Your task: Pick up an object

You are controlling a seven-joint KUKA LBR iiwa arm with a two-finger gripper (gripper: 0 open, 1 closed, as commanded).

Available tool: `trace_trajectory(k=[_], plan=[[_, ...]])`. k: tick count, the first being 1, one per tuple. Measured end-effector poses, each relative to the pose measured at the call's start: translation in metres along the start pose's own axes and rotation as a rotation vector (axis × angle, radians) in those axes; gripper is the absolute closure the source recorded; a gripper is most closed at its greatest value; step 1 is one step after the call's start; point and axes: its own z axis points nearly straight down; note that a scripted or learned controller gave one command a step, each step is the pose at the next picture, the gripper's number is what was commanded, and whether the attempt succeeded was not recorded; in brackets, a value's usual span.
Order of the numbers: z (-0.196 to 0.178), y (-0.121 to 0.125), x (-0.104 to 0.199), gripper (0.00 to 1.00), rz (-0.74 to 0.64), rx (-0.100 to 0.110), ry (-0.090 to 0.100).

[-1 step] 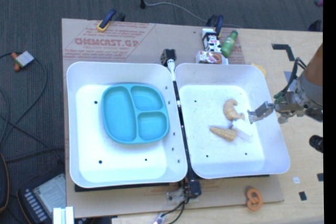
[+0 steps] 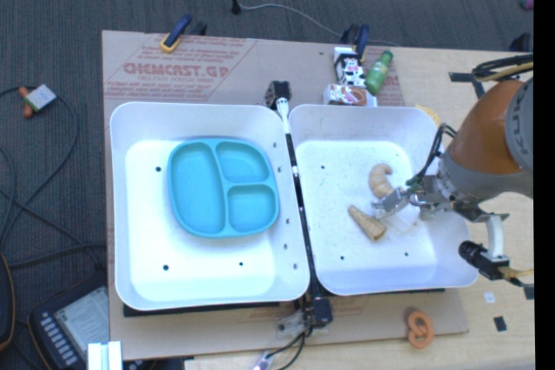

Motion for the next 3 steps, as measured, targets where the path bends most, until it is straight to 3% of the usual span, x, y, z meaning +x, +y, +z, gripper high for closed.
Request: trace_trajectory(k=[1,2,3], plan=[[0.007,0.003,0.048,0.00,0.001,-0.008,-0.005],[-0.004,0.004,0.047,1.00,0.002,-0.011,-0.007],[-0.027,0.075,0.050,1.00,0.000,-0.001,-0.001]])
